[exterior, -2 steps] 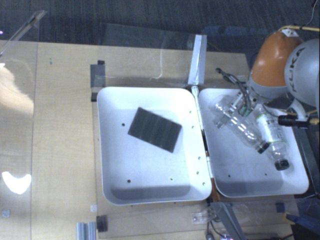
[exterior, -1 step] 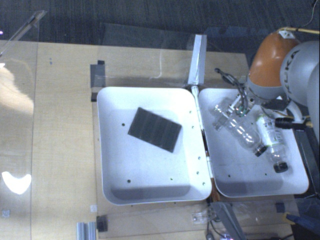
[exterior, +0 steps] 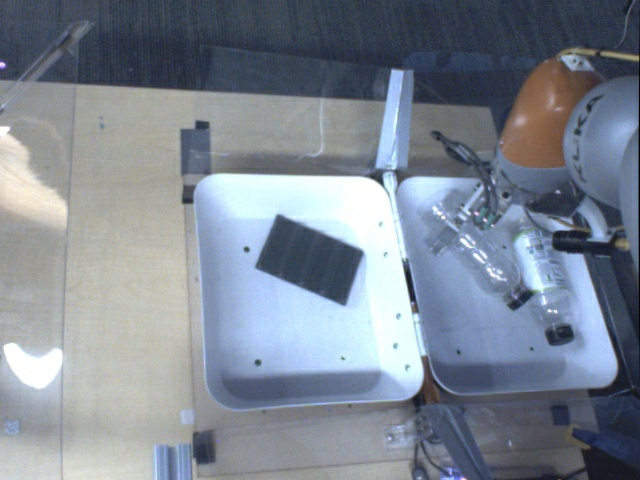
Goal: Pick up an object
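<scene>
Two white bins sit side by side on the wood surface (exterior: pixel 120 298). Left bin (exterior: pixel 225 368) holds one dark ribbed rectangular pad (exterior: pixel 309 258), lying flat and skewed, roughly mid-bin toward the upper half, not touching any wall.

Right bin (exterior: pixel 460 368) holds two clear plastic bottles w/ dark caps. One bottle (exterior: pixel 480 258) lies diagonal from upper left to lower right, cap toward bin center. Second bottle (exterior: pixel 543 278), w/ a label, lies just beside it on the right, cap pointing to the bin's lower right; the two look to be touching or nearly so.

Arm (exterior: pixel 560 118) reaches in from the right, orange band over the bin's upper right corner. Tool (exterior: pixel 482 206) sits low over the upper end of the diagonal bottle, w/ cables around it. Tool state: cannot tell.
</scene>
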